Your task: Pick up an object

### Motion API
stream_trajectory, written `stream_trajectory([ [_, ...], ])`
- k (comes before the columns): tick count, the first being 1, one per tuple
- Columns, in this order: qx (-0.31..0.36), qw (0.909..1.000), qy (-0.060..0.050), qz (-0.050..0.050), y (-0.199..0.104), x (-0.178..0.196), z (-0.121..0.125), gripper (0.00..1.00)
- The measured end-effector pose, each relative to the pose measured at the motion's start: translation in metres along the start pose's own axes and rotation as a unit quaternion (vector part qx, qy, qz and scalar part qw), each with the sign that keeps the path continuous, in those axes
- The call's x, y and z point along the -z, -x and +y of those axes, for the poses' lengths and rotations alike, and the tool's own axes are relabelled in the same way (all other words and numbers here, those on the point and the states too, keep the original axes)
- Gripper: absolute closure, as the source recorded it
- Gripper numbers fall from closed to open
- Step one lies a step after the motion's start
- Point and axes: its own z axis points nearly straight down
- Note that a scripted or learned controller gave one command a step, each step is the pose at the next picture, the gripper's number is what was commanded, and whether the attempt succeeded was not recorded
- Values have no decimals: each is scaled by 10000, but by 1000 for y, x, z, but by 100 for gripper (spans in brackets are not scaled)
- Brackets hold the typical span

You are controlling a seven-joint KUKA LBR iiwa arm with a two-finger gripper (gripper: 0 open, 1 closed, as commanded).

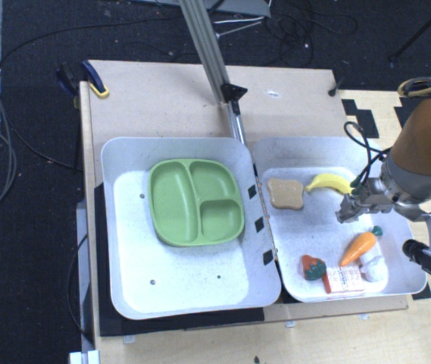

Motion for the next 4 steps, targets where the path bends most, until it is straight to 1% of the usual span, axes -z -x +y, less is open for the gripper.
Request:
stream_trajectory([
  [2,3,10000,6,-5,-2,83,1,100],
  [3,20,10000,-29,12,-55,71,-1,100],
  [4,24,10000,-18,13,-103,78,1,100],
])
